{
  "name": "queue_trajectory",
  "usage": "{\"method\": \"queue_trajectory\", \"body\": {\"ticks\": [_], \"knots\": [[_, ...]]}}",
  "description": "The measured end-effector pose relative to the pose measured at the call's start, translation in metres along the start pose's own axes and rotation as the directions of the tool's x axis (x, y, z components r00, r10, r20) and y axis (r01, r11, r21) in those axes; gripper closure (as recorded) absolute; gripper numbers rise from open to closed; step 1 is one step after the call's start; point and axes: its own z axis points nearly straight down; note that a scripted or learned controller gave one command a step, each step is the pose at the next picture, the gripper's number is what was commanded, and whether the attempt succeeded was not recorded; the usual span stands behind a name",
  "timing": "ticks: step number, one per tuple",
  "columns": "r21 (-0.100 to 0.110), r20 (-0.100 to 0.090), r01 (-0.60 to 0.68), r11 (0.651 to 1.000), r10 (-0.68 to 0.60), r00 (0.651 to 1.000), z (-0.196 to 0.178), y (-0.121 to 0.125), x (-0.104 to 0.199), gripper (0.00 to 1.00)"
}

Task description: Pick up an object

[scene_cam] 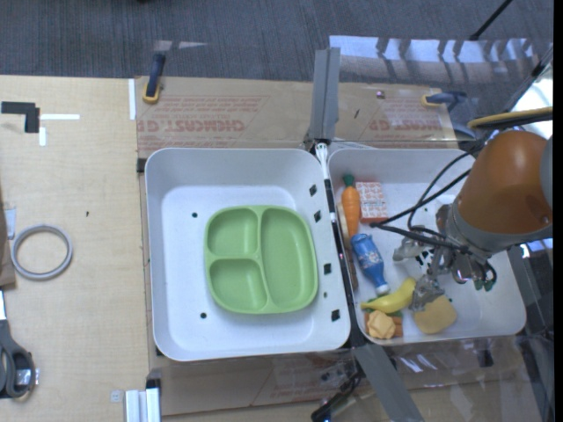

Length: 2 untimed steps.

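My gripper (428,290) hangs low over the front of the right bin (493,323), with the orange-banded wrist to its right. Just below it lies a tan bread-like piece (437,317), and I cannot say whether they touch. A yellow banana (391,300) lies just left of the gripper, with an orange chunk (381,325) in front of it. A blue bottle (369,264) lies along the bin's left side. Behind it sit an orange carrot (350,206) and a small red-and-white box (373,200).
The left bin (167,262) holds a green divided plate (262,258). A divider rail (332,236) separates the bins. Cables trail from the wrist across the right bin. A roll of tape (40,251) and scissors (13,367) lie on the bench at far left.
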Motion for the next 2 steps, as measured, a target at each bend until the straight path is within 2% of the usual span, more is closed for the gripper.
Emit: {"method": "queue_trajectory", "body": {"ticks": [1, 2], "knots": [[0.001, 0.003, -0.118, 0.993, 0.118, 0.993, -0.001, 0.008, -0.065, 0.00], [0.001, 0.000, -0.095, 0.995, 0.095, 0.995, 0.000, 0.041, -0.018, 0.00]]}}
